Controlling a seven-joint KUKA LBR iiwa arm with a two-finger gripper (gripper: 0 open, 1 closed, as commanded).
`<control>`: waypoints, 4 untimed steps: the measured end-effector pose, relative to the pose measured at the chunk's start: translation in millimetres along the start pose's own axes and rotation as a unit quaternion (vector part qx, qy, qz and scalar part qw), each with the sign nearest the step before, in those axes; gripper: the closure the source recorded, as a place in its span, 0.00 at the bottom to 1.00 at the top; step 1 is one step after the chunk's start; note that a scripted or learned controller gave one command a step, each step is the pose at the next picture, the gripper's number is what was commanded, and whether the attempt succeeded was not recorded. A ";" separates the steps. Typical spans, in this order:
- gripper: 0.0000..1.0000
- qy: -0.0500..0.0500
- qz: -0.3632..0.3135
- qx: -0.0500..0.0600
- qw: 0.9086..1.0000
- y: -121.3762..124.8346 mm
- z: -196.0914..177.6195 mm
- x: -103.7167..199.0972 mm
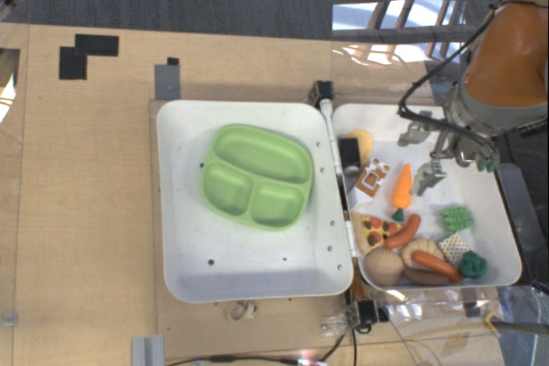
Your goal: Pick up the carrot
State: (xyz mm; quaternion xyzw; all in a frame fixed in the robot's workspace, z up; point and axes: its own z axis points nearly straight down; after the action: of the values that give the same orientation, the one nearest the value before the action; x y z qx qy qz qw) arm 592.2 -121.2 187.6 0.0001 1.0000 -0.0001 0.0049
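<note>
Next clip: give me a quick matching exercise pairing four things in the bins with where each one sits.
Things:
1. carrot
2. green divided plate
3. broccoli
4. gripper

Places:
A. middle of the left bin
B. just right of the carrot, above the right bin
C. right bin, near its right wall
D. right bin, just left of the gripper

Pairs: 1-D, 2-A, 3-C, 4-B

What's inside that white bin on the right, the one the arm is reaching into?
The right bin holds toy food: a carrot, a sausage, a hot dog, broccoli, a pizza slice. The gripper hovers beside the carrot. Anything beneath the pile is covered.
</note>
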 end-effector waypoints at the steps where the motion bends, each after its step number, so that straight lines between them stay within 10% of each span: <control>1: 0.00 -0.004 0.017 0.001 1.000 -25.3 97.3 18.6; 2: 0.00 -0.003 0.183 0.000 0.983 -5.4 98.9 -28.3; 3: 0.00 -0.003 0.289 0.000 0.957 -30.5 98.1 12.6; 4: 0.00 -0.003 0.337 0.000 0.942 31.7 98.1 1.9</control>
State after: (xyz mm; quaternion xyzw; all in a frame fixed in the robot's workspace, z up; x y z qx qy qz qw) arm 591.3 -89.5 89.5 0.3370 0.9415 0.0017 0.0075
